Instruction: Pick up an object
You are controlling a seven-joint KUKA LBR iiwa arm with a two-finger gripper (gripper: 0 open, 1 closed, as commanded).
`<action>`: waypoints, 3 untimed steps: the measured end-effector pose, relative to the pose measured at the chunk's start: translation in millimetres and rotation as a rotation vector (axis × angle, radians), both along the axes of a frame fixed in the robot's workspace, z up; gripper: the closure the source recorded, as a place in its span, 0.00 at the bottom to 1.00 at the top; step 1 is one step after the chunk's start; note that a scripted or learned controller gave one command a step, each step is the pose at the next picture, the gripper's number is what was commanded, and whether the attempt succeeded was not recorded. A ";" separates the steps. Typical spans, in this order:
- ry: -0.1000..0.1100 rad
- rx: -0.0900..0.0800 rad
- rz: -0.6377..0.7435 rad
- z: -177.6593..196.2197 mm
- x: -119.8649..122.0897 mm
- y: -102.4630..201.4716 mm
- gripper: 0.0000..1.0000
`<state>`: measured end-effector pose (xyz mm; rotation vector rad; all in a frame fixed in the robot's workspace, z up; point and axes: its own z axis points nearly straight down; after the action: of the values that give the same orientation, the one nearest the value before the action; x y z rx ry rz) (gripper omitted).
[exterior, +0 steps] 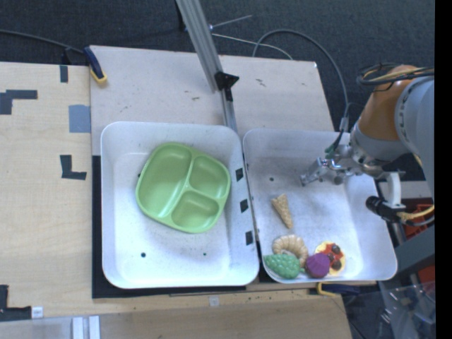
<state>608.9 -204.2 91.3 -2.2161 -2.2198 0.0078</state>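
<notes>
a: gripper first — where is it sitting?
b: it is hanging over the right bin, in the far half, reaching in from the right with the grey arm and its orange band behind it. the metal fingers are pointing left toward the middle of the bin floor

a: fingers apart or together?
b: i cannot tell; they are blurring into one small bright shape at this angle. nothing is showing between them

a: and the things it could be picking up?
b: they are all lying in that same right bin. a tan cone-shaped piece is lying near the middle, nearer to us than the gripper and apart from it. at the near edge a pale ridged pastry-like piece is sitting just above a green bumpy piece; these two are touching. just right of them a purple piece is resting against a yellow piece with red spots

a: what is the left bin holding?
b: a light green divided plate, three compartments, lying tilted across the bin floor

a: anything else on the bench?
b: a grey metal pole is slanting down from the far side to the gap between the bins, and a black cable is looping behind the right bin
</notes>
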 end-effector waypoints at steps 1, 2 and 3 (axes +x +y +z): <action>-0.005 0.000 0.002 14.1 1.7 0.8 1.00; -0.010 0.000 -0.001 59.5 -4.1 3.2 1.00; -0.011 -0.001 0.001 102.2 -4.3 5.3 1.00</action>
<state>604.6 -198.8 193.5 -2.2212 -2.2261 -0.0030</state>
